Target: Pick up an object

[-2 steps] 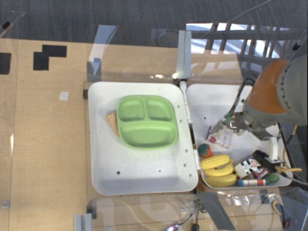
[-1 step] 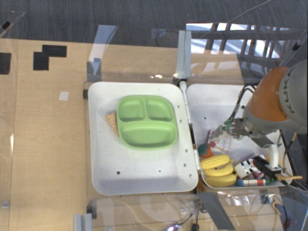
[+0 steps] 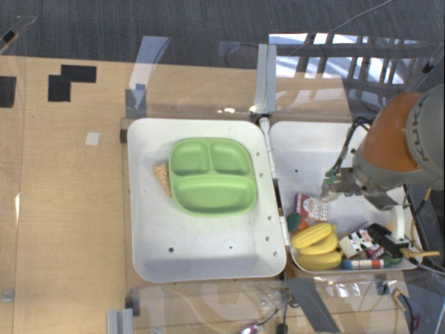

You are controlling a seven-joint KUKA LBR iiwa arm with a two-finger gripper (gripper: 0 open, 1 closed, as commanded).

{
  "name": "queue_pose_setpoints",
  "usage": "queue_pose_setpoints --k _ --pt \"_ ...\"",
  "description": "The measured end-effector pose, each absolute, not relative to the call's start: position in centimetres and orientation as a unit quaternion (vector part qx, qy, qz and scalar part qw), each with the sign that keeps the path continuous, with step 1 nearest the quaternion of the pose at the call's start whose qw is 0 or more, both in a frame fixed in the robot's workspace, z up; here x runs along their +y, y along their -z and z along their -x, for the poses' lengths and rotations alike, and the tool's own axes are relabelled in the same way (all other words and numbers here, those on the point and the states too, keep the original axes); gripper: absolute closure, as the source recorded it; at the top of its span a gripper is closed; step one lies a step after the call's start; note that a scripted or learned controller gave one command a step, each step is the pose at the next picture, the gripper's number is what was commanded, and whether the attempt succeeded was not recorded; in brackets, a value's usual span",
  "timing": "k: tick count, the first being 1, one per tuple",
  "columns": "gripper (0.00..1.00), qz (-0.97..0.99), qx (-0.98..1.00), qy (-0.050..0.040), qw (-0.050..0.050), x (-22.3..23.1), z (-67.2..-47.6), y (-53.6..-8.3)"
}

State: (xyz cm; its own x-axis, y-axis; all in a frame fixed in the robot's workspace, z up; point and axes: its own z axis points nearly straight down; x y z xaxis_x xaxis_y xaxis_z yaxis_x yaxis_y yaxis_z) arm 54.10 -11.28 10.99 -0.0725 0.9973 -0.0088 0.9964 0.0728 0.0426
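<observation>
My gripper (image 3: 331, 186) hangs low over the right bin (image 3: 306, 148), just above and to the right of a red and white packet (image 3: 309, 206). Nothing shows held in it. Below the packet lie two yellow toy bananas (image 3: 317, 245) against the bin's front edge, with a small green piece (image 3: 295, 223) at their upper left. A black and white item (image 3: 360, 241) and a marker (image 3: 366, 264) lie to the right of the bananas. The grey arm with its orange band (image 3: 389, 145) comes in from the right.
The left bin (image 3: 201, 266) holds a green divided plate (image 3: 211, 176) with a tan, cracker-like piece (image 3: 162, 178) tucked at its left edge. A metal divider (image 3: 268, 165) runs between the bins. The back half of the right bin is bare white floor.
</observation>
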Motion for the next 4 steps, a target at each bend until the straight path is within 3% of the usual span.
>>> queue_pose_setpoints --k 1,2,3,4 --pt "0.00 -0.681 0.732 -0.0127 0.018 -11.3 -54.1 -11.0" --pt "0.00 -0.665 0.747 -0.0105 0.018 -9.5 -50.0 -9.7" --pt "1.00 -0.663 0.748 -0.0147 0.017 -9.2 -50.3 -11.0" --pt "0.00 -0.664 0.747 -0.0147 0.019 -9.3 -50.4 -11.1"
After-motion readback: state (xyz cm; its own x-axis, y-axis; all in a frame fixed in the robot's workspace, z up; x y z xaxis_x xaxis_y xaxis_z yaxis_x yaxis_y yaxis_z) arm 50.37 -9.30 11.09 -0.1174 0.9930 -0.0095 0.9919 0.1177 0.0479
